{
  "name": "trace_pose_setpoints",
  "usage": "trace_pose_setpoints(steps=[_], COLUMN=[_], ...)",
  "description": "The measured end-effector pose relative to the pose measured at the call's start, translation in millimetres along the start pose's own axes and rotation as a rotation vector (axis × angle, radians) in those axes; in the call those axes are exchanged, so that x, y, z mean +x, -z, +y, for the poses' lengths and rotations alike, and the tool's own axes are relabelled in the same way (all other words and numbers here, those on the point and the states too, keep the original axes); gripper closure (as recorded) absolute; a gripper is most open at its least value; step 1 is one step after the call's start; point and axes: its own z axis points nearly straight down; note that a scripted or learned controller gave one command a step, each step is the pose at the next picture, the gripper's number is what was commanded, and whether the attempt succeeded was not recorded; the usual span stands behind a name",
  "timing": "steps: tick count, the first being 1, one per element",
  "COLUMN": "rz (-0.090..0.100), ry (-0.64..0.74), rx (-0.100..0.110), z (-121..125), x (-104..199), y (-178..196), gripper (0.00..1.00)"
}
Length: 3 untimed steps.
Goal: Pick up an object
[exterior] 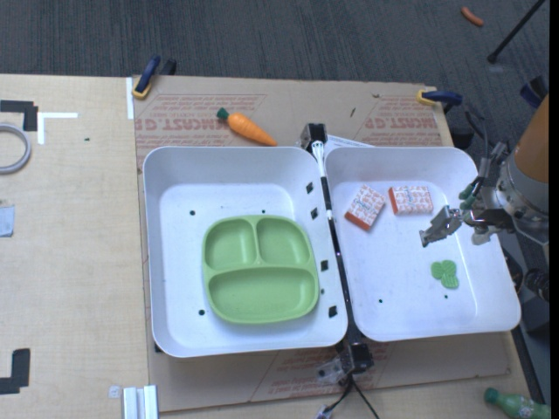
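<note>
Target pick: my judgement is that the green piece (445, 274) is the likeliest target, a small flat cluster of rounded lobes, bright green, lying low on the floor of the right bin (489, 317), toward its right wall and a little forward of the middle.

Other candidates: two small red-and-white packets in the same bin, the tilted packet (365, 207) and the squarer packet (410, 200), side by side near the back, close but apart.

Hand: the hand (437, 230) hangs over the right bin, just behind the green piece and right of the packets; I cannot tell how far it is parted, and nothing shows in its hold.

Arm: the grey arm (524, 182) comes in from the right edge over the bin wall.

How to do it well: as I read it, the hand wants to shift forward and slightly right until it sits squarely over the green piece, then drop straight down. The piece is thin, so the tips must reach nearly to the bin floor before closing, or they will shut on air.

Risk: the piece looks light and could skid.

Left bin: the left bin (175, 182) carries a green divided plate (259, 269).

Bench: an orange carrot (247, 127) lies behind the bins on the cardboard (376, 120) covering the bench.
</note>
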Motion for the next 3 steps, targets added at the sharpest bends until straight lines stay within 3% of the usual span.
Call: trace_pose_setpoints(steps=[1,2,3], rz=[0.000,0.000,0.000], ry=[-0.011,0.334,0.318], rx=[0.000,0.000,0.001], z=[60,103,122], x=[29,105,22], y=[2,-28,-110], gripper=[0.00,0.00,0.00])
